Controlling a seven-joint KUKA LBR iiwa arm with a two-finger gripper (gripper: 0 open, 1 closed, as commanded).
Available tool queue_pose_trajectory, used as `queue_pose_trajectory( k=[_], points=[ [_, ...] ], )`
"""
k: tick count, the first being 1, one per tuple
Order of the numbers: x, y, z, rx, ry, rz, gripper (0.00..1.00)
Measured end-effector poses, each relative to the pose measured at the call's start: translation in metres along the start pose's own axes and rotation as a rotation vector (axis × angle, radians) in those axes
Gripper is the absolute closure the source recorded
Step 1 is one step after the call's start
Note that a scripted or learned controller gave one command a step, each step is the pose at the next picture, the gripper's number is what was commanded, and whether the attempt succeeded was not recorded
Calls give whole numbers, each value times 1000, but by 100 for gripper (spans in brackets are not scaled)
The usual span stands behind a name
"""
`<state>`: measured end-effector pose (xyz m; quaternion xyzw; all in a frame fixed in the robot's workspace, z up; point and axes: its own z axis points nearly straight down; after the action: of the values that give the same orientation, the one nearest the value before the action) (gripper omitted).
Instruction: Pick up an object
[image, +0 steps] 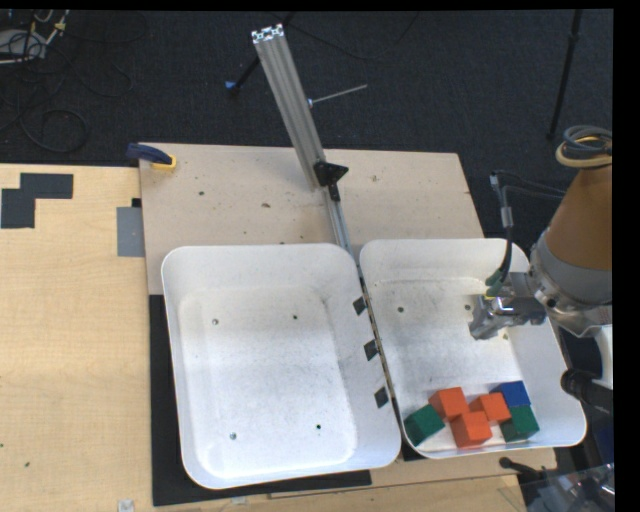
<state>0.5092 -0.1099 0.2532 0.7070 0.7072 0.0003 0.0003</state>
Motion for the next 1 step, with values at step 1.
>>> queue_pose_trajectory(
  k=[1],
  points=[
    [47, 22, 15, 4, 1, -3, 100]
  ],
)
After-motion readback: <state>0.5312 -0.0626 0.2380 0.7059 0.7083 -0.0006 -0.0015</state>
